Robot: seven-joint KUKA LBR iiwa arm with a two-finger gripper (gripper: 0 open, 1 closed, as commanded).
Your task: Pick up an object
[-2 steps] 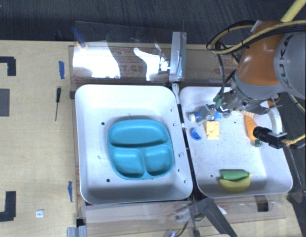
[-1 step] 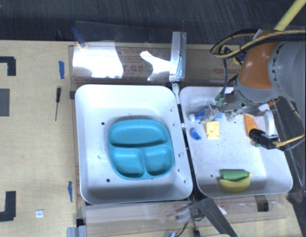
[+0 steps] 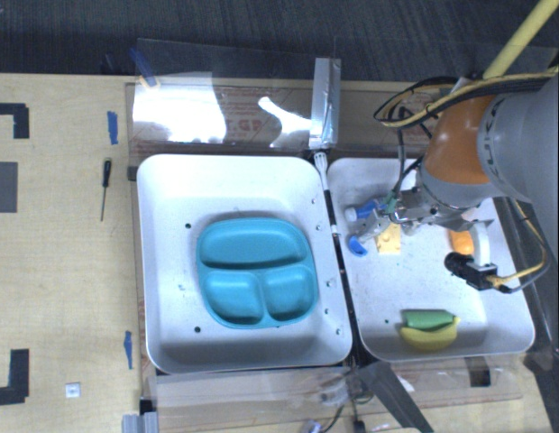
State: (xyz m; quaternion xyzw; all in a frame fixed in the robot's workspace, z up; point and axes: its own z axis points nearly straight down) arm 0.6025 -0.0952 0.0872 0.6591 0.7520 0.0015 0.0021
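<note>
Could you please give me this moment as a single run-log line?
arm: over right bin | pincer: low beside yellow block and blue piece | green-yellow object: near front wall | teal tray: left bin

Grey, rounded arm [image 3: 523, 142] segment with a glossy orange band [image 3: 455, 142] above the wrist. Black and yellow cables [image 3: 415, 106] looped just behind that band. Metallic gripper [image 3: 398, 213] body below the band, with small blue fittings at its tip.
</note>
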